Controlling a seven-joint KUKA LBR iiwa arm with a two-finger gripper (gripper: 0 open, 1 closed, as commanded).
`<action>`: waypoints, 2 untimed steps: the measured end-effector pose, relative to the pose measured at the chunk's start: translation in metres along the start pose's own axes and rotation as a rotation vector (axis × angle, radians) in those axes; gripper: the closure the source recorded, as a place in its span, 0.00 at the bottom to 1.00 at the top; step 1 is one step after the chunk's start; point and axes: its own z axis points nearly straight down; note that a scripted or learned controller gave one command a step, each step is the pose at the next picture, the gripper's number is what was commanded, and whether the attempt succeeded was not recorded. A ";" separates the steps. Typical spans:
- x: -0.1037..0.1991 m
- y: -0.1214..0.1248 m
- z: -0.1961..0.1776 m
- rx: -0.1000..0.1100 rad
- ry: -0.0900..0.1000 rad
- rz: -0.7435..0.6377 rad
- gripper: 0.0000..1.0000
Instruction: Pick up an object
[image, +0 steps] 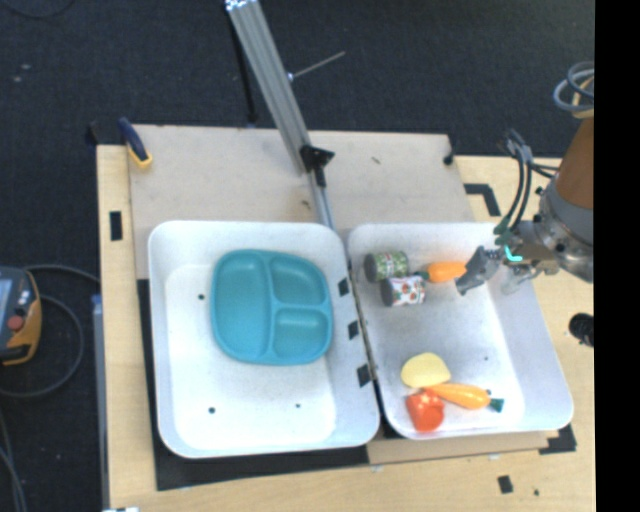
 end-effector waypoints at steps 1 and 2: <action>0.000 0.000 -0.001 -0.002 0.000 0.000 0.00; -0.009 0.007 0.053 0.003 0.000 0.003 0.00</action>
